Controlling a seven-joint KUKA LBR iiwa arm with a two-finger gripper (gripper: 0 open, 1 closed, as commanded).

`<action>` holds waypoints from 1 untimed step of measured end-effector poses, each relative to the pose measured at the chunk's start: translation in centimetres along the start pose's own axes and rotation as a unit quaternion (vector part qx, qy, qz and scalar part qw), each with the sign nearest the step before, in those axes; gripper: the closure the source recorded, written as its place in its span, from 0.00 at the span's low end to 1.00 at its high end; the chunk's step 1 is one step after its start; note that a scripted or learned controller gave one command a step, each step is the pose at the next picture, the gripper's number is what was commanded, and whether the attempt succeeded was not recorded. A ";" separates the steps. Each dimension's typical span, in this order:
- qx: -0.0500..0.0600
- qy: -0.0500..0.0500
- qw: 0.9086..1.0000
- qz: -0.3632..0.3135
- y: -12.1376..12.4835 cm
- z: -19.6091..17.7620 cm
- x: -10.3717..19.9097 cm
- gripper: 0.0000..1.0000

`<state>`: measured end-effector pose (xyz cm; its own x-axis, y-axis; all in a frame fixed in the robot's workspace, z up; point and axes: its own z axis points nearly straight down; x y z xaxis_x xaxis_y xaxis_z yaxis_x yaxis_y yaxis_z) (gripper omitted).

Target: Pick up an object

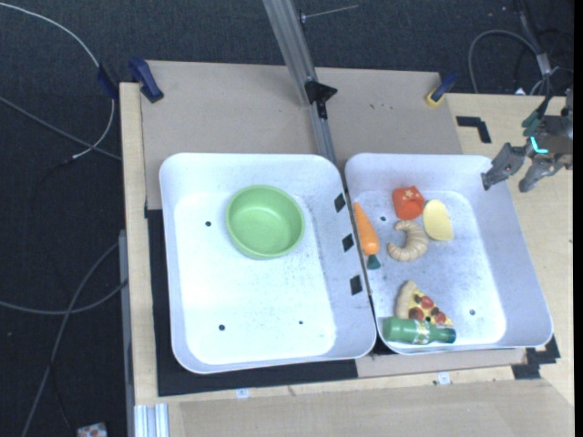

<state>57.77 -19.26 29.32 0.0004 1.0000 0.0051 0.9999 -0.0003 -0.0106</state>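
The right bin (510, 271) holds a red pepper (408, 201), a yellow lemon-shaped toy (438, 220), a tan croissant (409, 242), an orange carrot (365, 229) along its left wall, a pizza slice (422, 304) and a green bottle (417, 332) lying at the front rim. My gripper (514, 177) hovers over the far right corner of this bin, open, its two dark fingers spread with nothing between them. It stands well to the right of the pepper and lemon.
A green bowl (264, 220) sits in the left bin (209, 326). A metal pole (291, 35) slants down to the gap between the bins. Blue and yellow clamps (144, 78) grip the bench's far edge. Cables trail on the dark floor.
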 end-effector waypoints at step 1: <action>-0.003 -0.001 1.000 0.000 0.1 -0.3 0.0 0.00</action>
<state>57.86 -19.28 29.65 -0.0002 1.0000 0.0038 1.0000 0.0002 -0.0043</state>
